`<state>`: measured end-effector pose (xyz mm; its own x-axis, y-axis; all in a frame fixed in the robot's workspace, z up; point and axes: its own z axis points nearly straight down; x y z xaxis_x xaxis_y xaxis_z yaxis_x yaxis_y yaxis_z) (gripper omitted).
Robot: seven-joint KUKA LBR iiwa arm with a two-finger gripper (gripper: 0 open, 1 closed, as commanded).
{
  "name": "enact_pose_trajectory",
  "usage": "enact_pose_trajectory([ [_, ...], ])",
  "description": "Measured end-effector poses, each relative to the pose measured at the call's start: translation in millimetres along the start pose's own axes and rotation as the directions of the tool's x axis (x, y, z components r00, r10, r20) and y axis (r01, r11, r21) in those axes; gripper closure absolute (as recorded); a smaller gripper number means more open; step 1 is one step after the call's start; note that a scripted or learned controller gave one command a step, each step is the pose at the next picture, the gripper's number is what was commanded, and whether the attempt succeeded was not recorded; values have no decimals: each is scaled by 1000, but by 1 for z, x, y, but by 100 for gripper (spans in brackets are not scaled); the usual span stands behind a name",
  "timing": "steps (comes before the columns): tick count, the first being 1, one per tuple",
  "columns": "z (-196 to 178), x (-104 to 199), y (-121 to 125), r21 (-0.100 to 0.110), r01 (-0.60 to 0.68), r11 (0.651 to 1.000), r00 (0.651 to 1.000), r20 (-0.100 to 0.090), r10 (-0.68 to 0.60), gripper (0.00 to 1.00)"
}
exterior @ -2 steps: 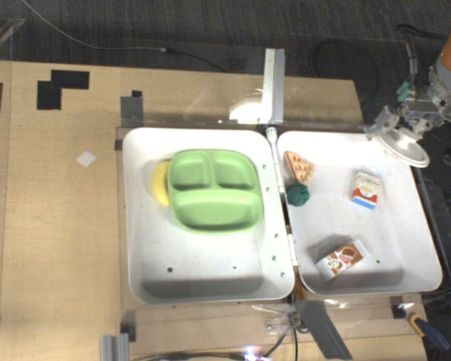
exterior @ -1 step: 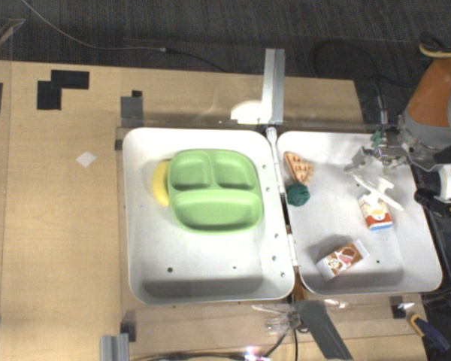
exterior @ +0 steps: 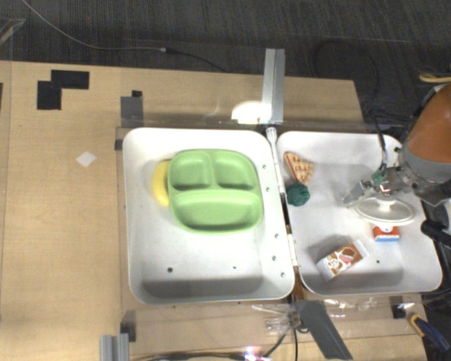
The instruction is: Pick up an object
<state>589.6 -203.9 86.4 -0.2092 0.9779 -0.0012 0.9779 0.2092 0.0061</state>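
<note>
The left white bin (exterior: 203, 277) holds a green three-compartment plastic tray (exterior: 213, 189), a yellow piece (exterior: 160, 184) tucked under its left edge. In the right white bin (exterior: 406, 277), the grey gripper (exterior: 382, 186) hangs near the right wall, its grip state impossible to tell, above a small red-and-white carton (exterior: 386, 234); a brown snack box (exterior: 341, 259), waffle wedge (exterior: 298, 168) and teal ball (exterior: 297, 195) lie apart.

The arm (exterior: 436, 138) is extended into the frame from the right edge, with the orange band positioned above the grey wrist. The gripper (exterior: 383, 190) is directed downward and leftward at the arm's end, where a pale disc-shaped part is seen.
</note>
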Motion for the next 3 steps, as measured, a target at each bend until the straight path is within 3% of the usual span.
enact_pose_trajectory([
  [1,-56,6,-35,1,58,998,998,1,-58,0],
  [2,0,-5,20,-1,242,970,970,3,-242,0],
  [3,-14,-6,23,-9,242,970,970,9,-242,100],
])
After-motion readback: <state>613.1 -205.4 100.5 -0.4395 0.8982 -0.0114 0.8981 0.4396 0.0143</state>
